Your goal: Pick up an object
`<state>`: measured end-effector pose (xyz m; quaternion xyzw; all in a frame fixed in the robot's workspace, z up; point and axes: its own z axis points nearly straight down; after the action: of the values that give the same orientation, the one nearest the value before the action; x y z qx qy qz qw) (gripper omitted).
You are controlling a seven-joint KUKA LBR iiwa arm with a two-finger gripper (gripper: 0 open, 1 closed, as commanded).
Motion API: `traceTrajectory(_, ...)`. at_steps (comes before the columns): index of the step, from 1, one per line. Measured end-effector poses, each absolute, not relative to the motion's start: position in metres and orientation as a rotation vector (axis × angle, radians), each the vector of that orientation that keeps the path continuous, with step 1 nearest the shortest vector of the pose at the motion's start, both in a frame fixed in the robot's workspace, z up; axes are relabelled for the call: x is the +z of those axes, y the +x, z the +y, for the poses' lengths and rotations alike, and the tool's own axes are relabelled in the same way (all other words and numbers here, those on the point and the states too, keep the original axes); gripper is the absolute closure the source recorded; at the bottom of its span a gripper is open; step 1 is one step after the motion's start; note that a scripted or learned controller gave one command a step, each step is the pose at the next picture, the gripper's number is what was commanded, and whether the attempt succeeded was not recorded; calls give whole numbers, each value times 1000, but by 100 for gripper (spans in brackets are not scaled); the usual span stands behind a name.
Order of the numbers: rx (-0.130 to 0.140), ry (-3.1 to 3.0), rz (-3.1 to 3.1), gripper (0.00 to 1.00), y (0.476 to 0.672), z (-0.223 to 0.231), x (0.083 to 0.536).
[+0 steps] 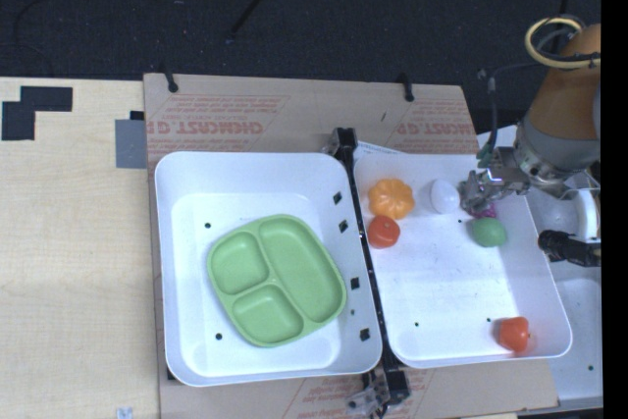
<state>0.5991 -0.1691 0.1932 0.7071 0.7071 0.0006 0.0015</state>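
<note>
The arm (561,118) is reaching in from the right, and its gripper (481,192) is hanging low over the far right part of the right bin (461,348). Whether it is spread or pressed together, I cannot tell; the metal parts are blurring into one another. A bit of pink (491,208) is peeking out just under it, too small to make out. A green ball (487,233) is lying just beside the gripper, on its near side, and a white ball (444,196) is sitting just left of it. Further left, an orange pumpkin (392,198) is resting near the divider, with a red tomato (383,232) touching its near edge. Another red piece (513,334) is lying well apart in the near right corner. In the left bin (186,348), a green tray (276,281) with three compartments is lying tilted. Both bins are sitting on a cardboard sheet (294,113) on the surface (69,260).
</note>
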Motion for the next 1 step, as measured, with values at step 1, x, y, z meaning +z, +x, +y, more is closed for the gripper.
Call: traceTrajectory(1,2,2219,2220,100,600,-170,238)
